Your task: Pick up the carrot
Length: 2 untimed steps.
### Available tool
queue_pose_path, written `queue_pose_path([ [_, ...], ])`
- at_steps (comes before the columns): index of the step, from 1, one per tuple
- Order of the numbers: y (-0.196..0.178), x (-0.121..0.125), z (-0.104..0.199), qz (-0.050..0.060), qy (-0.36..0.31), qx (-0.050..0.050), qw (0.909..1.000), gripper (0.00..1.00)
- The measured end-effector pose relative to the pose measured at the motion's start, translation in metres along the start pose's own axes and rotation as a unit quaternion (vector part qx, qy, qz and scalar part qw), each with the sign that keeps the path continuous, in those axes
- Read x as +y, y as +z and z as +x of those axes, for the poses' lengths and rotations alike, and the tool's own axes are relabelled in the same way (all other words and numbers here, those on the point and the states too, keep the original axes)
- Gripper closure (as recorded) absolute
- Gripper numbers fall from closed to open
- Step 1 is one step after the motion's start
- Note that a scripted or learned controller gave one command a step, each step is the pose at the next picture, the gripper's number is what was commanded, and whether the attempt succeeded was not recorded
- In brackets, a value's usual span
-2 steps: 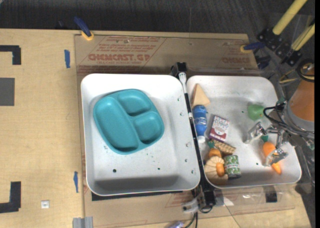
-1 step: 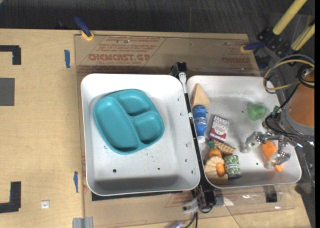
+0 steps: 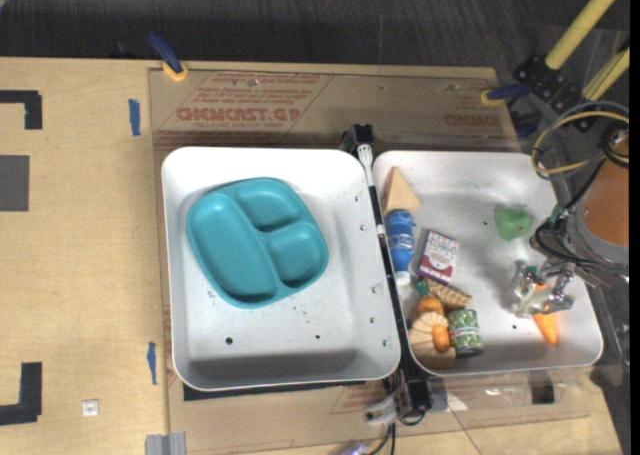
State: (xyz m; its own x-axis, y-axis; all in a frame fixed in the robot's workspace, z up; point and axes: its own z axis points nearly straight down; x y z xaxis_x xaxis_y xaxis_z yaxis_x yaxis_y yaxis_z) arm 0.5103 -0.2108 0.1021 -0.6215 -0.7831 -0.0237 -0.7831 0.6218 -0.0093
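Carrot (image 3: 546, 327): small orange piece lying on the floor of the right bin (image 3: 470, 168), near that bin's front right corner, tilted with one end toward the front edge.
Gripper (image 3: 535, 288): metallic fingers low over the right bin, just behind and to the left of the carrot; the orange piece sits beside the fingertips, not clearly between them.
Jaws: too small and cluttered with glare to tell whether they are apart or together.
Arm (image 3: 605, 208): reaches in from the right edge, orange band visible above the wrist, dark cables looping around it.
Green object (image 3: 514, 223): soft green lump on the right bin's floor, behind the gripper and apart from it.
Left side of right bin: cluster of small items along the divider. A tan cone (image 3: 398, 190) lies at the back, a blue bottle (image 3: 400, 240) just in front of it, a small pink and white packet (image 3: 438, 255) beside the bottle.
Front of cluster: a green can (image 3: 465, 332) next to a pale, ribbed gourd-like piece (image 3: 431, 329), with small orange and brown bits just behind them; well apart from the carrot.
Left bin (image 3: 200, 348): holds a teal divided plate (image 3: 258, 239) with three compartments, set toward the back left.
Bench (image 3: 70, 273): tan cardboard surface with black tape marks at the left and blue clips along the edges.
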Motion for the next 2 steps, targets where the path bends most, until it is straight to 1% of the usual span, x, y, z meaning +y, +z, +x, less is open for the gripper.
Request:
queue_pose_path([
  [1,0.0,0.001,-0.003,-0.001,-0.001,-0.003,1.0,0.0],
  [2,0.012,0.014,0.011,-0.001,-0.017,0.0,0.9999,0.0],
])
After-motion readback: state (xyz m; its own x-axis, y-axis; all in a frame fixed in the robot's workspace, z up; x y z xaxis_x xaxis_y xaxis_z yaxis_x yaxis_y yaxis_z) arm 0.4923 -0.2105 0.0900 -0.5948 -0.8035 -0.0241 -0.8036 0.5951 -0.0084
